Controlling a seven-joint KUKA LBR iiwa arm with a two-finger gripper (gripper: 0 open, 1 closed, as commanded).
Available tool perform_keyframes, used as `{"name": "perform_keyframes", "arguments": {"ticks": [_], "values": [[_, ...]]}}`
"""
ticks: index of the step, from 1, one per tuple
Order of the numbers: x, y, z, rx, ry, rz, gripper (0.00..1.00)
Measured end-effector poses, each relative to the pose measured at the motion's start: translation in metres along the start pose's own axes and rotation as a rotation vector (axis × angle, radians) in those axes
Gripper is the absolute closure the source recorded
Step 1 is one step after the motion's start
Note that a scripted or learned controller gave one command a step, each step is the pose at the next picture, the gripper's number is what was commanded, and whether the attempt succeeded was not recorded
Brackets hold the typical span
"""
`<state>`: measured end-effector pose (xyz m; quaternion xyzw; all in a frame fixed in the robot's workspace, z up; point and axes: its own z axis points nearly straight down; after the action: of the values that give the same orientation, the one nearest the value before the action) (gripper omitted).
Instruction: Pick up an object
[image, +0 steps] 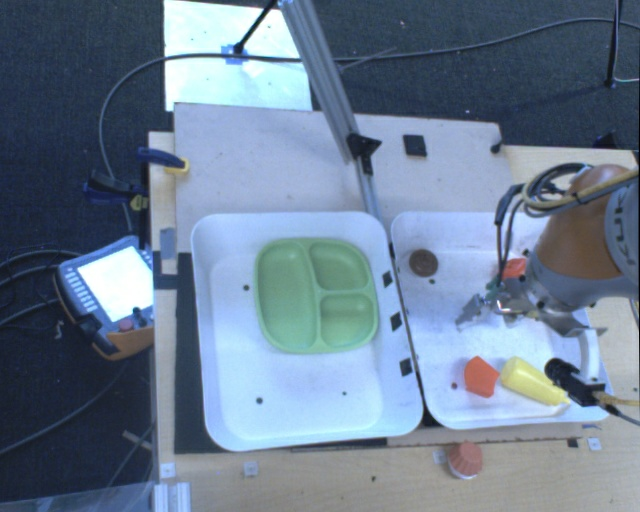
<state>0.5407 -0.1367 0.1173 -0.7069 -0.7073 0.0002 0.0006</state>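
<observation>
The arm (585, 235) reaches in from the right edge over the right bin (440, 232), its orange band uppermost and the grey wrist below it. The gripper (478, 310) hangs over the bin's middle, pointing left and a little down toward the floor. Its fingers (468, 316) stand slightly apart with nothing between them.

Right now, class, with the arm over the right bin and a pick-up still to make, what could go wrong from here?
1. The orange block and yellow cone-shaped toy lie almost touching, so closing on one may knock the other aside.
2. Both sit near the right bin's front rim, which may crowd the gripper.
3. The brown disc looks flat, so fingers might slide over it.
</observation>
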Motion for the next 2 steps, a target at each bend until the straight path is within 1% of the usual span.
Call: {"name": "perform_keyframes", "arguments": {"ticks": [1, 2], "values": [[0.0, 0.001, -0.013, -0.004, -0.001, 0.001, 1.0], [-0.006, -0.002, -0.059, -0.007, -0.002, 0.001, 1.0]]}}
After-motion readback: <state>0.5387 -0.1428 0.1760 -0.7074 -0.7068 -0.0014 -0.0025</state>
